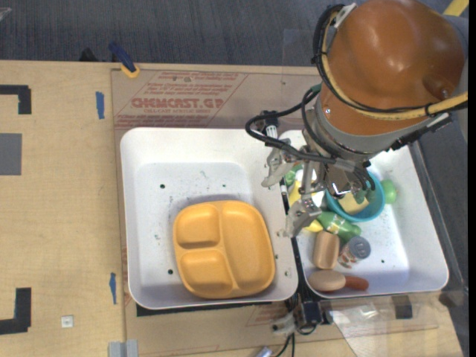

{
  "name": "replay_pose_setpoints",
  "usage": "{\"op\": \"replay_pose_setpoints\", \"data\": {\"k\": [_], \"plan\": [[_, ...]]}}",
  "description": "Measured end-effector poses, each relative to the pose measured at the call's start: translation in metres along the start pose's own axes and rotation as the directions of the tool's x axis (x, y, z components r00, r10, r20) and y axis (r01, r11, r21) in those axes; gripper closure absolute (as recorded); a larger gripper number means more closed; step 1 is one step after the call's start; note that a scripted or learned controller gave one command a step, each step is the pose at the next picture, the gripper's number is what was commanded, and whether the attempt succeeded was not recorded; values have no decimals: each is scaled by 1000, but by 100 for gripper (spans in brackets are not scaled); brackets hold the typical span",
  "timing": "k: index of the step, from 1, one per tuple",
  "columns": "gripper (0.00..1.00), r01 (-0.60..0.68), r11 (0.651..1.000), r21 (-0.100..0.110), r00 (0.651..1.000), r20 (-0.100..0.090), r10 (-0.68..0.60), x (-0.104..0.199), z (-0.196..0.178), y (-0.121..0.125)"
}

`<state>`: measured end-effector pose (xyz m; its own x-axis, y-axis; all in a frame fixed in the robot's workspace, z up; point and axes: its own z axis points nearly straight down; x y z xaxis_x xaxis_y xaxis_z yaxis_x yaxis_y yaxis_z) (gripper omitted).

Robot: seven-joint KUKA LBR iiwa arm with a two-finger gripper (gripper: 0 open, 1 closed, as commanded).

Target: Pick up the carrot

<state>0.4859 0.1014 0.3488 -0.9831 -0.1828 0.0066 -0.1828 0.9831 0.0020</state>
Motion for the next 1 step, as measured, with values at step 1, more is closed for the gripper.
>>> {"op": "replay_pose_setpoints", "data": {"k": [1], "plan": [[0, 22, 1000, -3, 1000, 2, -22, -19, 71, 113]]}}
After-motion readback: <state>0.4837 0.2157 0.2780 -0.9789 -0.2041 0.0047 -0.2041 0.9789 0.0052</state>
